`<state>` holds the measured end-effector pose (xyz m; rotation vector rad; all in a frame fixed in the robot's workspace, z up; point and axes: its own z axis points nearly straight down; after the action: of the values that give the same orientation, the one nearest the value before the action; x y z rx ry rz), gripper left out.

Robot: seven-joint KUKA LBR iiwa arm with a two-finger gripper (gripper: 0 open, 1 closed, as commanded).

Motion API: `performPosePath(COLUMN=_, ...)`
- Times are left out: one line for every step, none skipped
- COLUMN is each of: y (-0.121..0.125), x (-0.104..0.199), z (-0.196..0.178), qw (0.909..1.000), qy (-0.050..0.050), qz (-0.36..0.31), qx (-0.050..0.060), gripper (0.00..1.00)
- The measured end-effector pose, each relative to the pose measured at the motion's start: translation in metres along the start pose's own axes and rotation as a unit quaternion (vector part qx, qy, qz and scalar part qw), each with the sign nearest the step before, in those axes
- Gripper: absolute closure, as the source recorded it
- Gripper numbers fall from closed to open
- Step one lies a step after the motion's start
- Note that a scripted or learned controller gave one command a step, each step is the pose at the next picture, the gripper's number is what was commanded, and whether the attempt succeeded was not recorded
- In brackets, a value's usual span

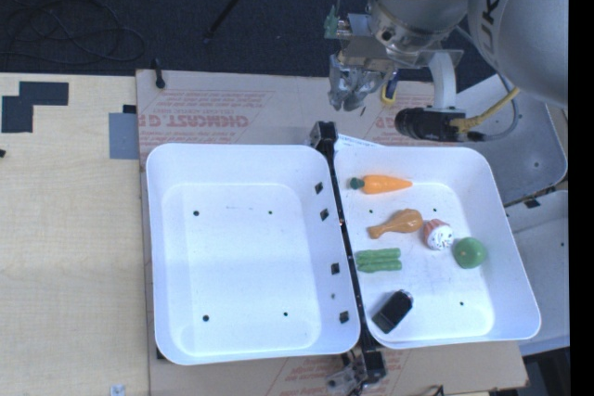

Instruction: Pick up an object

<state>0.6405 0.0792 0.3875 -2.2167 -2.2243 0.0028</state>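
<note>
The left bin [241,255] is bare white. In the right bin [483,292] lie an orange toy carrot [382,185], green bean pods [378,260], a black block [393,311], a tan drumstick [396,223], a red-white ball [438,235] and a green ball [470,252]. The gripper [351,94] hangs above the cardboard-covered desk [74,246]; I cannot tell its state.

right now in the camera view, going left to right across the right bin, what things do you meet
carrot and green beans overlap in x, so skipped; then: black block → chicken drumstick → red-and-white ball → green ball
</note>
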Motion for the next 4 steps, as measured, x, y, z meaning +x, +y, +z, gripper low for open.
performPosePath(y=0.0, x=0.046, z=-0.01, qw=1.0, qy=0.0, qz=0.0, qx=0.0, gripper=1.0)
performPosePath(y=-0.02, x=0.073, z=0.101, qw=1.0, qy=-0.001, qz=0.001, qx=0.006, gripper=1.0)
performPosePath(y=-0.018, x=0.072, z=0.093, qw=1.0, qy=0.0, qz=0.001, qx=0.001, gripper=0.0)
performPosePath(y=-0.086, x=-0.018, z=0.178, qw=0.9999, qy=-0.002, qz=0.006, qx=0.008, gripper=0.0)
